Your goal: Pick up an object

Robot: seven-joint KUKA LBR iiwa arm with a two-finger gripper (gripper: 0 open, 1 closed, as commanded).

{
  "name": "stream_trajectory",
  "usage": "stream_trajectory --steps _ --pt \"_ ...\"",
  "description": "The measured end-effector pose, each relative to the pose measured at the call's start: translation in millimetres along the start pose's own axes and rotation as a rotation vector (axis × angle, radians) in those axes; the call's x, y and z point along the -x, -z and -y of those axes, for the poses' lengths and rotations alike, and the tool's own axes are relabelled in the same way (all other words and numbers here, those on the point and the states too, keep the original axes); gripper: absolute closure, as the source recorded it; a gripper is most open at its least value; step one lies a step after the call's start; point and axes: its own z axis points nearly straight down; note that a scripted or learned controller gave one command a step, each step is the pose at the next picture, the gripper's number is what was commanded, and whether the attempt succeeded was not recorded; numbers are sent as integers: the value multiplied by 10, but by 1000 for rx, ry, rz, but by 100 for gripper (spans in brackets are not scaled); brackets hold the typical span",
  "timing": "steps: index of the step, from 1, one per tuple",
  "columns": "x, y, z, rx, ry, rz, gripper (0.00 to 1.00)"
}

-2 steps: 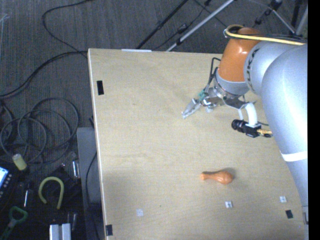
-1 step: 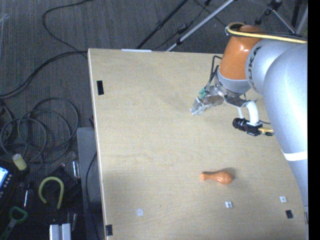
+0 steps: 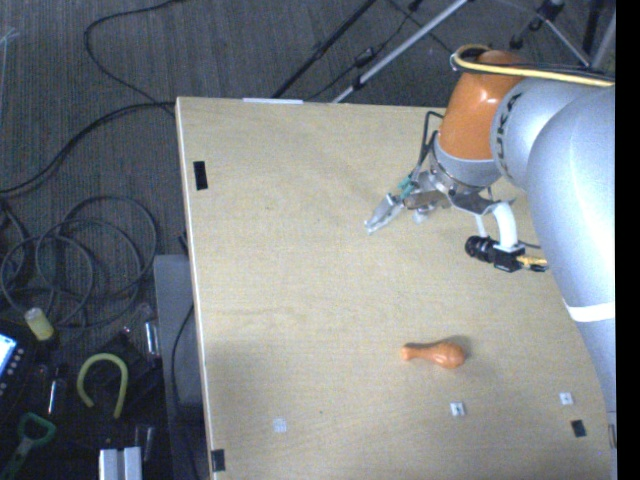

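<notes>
Arm enters from the right, orange band above the wrist, gripper (image 3: 384, 216) pointing down and to the left over the middle of the wooden board (image 3: 290, 298). No white bin walls can be made out here — the work surface reads as a flat, pale plywood sheet with small black and white markers near its edges.

Target candidate: a small orange pear-shaped object (image 3: 437, 353), bulb end to the right, narrow neck pointing left, lying flat on the board near the lower edge. It is the one loose thing on the board that I can see.

Gripper state: the finger ends are small and pale against the wood; nothing sits between them, but whether they are spread or closed I cannot tell at this resolution.

Position: gripper is well apart from the orange object — above it in the view and somewhat to the left. Not aligned for a descent onto it.

Risks, as I judge them:
- A straight descent from here closes on bare board; miss caused by the lateral offset.
- The object is low and rounded. A grasp across the bulb may squeeze it out sideways; the neck is thin and easy to overshoot.
- It may roll if one finger touches first.
- Hard contact with the board if descent height is misjudged.
</notes>
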Motion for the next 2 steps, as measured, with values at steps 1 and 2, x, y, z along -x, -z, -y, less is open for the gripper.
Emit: stream_trajectory --steps 1,2 --pt "-130 -95 -35 -1 2 1 0" --pt "-135 -6 -36 -1 2 0 100"
